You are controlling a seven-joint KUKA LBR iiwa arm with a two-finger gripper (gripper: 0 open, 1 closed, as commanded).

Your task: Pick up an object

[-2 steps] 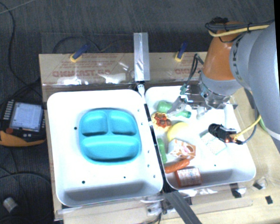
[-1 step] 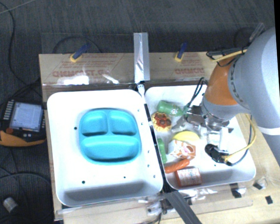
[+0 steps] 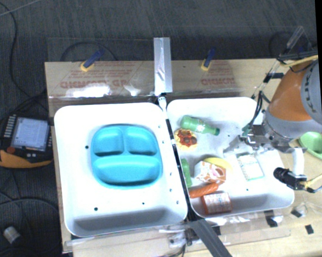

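The nearest candidate is the flat clear packet [image 3: 251, 167], lying on the floor of the right bin [image 3: 276, 197] just below my jaws [image 3: 248, 138]. It lies flush, so my tips could slide over it and come up bare. Left of it sits a crowd: a green bottle [image 3: 199, 125], a red-and-yellow snack bag [image 3: 186, 138], a yellow toy [image 3: 216, 164], a carrot [image 3: 203, 190] and a brown can [image 3: 215, 202], touching or nearly so; a grab there could snag two. I cannot tell how far my jaws stand apart, and nothing shows between them. The blue tray [image 3: 126, 155] fills the left bin [image 3: 79, 213].
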